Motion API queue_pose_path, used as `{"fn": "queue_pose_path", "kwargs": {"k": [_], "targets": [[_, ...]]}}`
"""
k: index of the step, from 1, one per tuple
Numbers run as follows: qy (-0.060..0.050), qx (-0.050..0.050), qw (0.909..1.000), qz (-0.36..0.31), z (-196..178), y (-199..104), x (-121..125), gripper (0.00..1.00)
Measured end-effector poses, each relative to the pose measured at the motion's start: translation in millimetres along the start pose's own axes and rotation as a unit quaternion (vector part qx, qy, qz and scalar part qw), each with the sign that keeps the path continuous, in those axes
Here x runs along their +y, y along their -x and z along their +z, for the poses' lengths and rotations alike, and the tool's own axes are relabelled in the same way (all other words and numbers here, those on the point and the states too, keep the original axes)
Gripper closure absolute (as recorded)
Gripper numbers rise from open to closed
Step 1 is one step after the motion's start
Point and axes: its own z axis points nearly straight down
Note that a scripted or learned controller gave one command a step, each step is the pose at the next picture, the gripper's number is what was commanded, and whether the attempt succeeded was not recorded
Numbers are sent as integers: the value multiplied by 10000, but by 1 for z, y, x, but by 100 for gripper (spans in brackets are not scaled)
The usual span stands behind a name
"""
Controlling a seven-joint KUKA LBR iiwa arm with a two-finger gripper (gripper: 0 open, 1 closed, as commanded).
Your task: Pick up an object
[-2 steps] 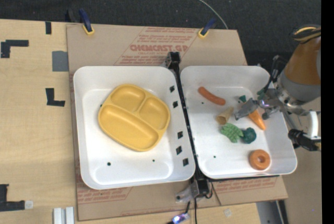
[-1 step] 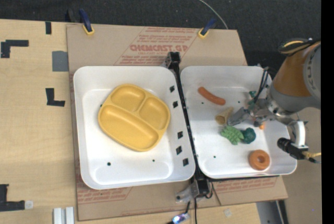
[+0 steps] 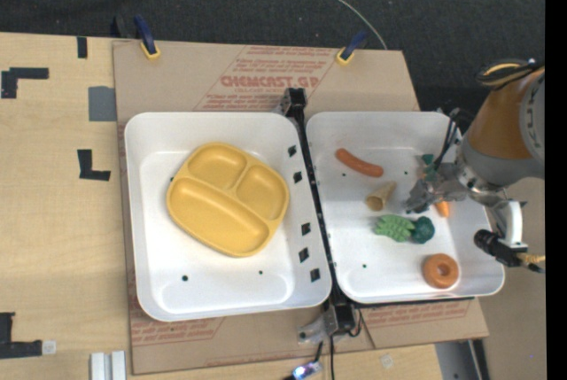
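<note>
You have two white bins side by side on the cardboard-covered bench. The left bin carries just a yellow compartment plate, lying flat near its middle, so it looks like the place where picked items are meant to end up. Everything you might pick sits in the right bin: a sausage toward the back, a small cone-shaped piece just in front of it, a green leafy toy near the middle, a doughnut in the near right corner, and a small orange piece by the right wall.

The arm reaches in from the right, its orange band above the bin's right rim, and the gripper is low over the right half of that bin. It sits between the cone-shaped piece and the small orange piece, just behind the green leafy toy (the nearest candidate, by the look of it). From this slanted view the dark metal of the tool blends together, so you cannot tell how the gripper is set, and nothing can be seen caught in it.

Judging by the position, you are at the approach or descent stage of a pick, with no object lifted yet. The items around the tool lie close together, so a slightly off descent could nudge the cone or the toy aside instead of capturing one. Watch the bin's right wall too, since the wrist hangs close beside it.
</note>
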Motion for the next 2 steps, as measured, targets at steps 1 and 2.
{"fn": "queue_pose_path", "kwargs": {"k": [1, 2], "targets": [[26, -7, 10000, 10, -43, 3, -3, 100], [33, -9, 10000, 0, -101, -5, -7, 100]]}}
